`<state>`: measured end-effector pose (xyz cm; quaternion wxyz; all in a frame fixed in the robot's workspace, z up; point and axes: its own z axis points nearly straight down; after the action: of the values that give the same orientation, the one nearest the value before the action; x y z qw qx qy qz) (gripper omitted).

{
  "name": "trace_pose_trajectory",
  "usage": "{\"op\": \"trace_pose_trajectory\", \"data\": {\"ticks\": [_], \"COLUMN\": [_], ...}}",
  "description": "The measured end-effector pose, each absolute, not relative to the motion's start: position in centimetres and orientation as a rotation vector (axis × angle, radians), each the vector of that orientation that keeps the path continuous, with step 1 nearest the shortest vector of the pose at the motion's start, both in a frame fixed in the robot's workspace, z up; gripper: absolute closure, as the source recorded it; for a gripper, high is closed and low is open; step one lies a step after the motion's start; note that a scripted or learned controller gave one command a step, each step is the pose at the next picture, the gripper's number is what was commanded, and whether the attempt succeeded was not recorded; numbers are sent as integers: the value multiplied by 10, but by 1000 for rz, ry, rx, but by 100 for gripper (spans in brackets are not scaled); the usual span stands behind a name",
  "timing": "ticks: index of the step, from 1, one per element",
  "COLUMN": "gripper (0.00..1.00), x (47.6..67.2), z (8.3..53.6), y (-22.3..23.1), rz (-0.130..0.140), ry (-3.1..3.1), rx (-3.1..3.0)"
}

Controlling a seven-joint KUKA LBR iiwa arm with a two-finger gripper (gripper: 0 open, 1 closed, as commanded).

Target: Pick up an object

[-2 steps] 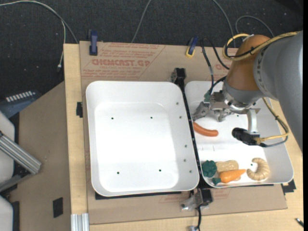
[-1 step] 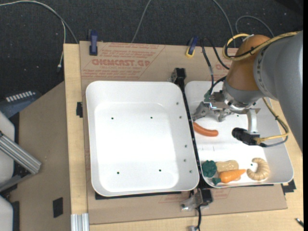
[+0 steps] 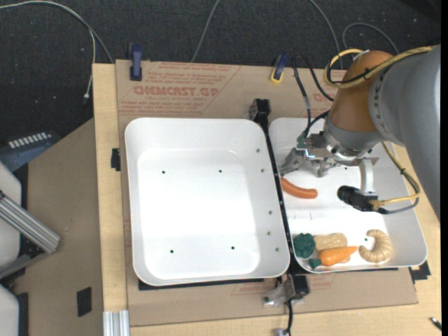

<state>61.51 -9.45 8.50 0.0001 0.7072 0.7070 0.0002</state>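
My gripper (image 3: pixel 305 165) hangs over the upper left part of the right white bin (image 3: pixel 413 222), its fingers spread open with nothing between them. Just below it an orange-red sausage (image 3: pixel 299 189) lies on the bin floor, apart from the fingertips. Along the bin's front edge sit a green broccoli piece (image 3: pixel 304 244), a tan peanut-shaped piece (image 3: pixel 330 241), an orange carrot (image 3: pixel 334 256) and a pale croissant (image 3: pixel 378 246).
The left white bin (image 3: pixel 203 201) stands next to the right one, their rims touching. Both rest on a cardboard sheet (image 3: pixel 175 86) held by blue clamps (image 3: pixel 135 61). The grey arm (image 3: pixel 406 96) covers the right bin's far right corner.
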Motion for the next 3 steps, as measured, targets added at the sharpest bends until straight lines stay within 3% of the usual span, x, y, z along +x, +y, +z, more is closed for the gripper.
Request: {"op": "trace_pose_trajectory", "data": {"ticks": [3], "gripper": [0], "x": [615], "z": [85], "y": [-95], "rz": [0], "ry": [2221], "rx": [2221]}}
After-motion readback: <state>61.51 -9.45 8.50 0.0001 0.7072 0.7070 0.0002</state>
